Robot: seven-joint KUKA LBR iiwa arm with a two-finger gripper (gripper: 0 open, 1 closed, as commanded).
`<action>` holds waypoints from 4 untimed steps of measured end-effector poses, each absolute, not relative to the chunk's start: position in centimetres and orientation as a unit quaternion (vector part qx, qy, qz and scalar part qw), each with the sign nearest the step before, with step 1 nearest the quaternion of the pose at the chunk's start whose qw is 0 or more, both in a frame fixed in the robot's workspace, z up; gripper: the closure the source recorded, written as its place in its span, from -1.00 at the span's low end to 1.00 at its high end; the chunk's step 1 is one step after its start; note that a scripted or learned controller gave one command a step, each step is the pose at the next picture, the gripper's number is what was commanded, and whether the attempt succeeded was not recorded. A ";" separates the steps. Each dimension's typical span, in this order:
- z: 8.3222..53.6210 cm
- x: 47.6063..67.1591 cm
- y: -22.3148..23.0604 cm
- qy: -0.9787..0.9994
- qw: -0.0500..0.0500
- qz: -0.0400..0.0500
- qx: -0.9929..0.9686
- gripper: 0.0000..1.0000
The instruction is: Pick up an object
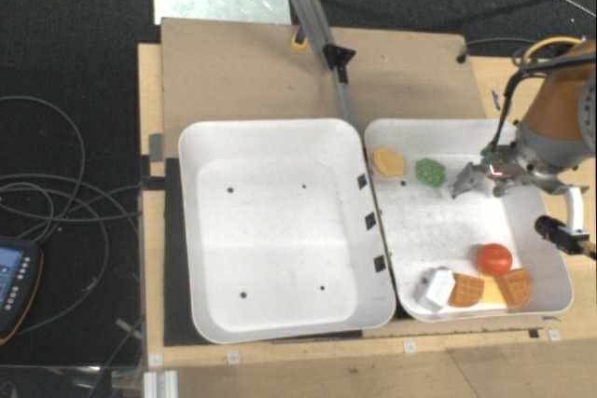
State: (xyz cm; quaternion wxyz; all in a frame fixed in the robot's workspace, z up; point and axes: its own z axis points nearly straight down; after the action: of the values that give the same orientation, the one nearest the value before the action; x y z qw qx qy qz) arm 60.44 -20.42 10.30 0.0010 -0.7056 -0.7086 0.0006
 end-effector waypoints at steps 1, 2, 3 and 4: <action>9.1 60.5 -20.4 -0.709 -0.001 0.000 -0.706 -1.00; 10.3 60.7 -20.4 -0.709 -0.002 -0.001 -0.705 1.00; 15.5 60.5 -21.4 -0.707 -0.003 -0.001 -0.707 1.00; 21.0 60.7 -21.4 -0.709 -0.004 -0.002 -0.706 1.00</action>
State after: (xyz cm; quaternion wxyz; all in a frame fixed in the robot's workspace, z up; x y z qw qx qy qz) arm 60.69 -21.41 20.97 -0.0036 -0.7055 -0.7087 -0.0017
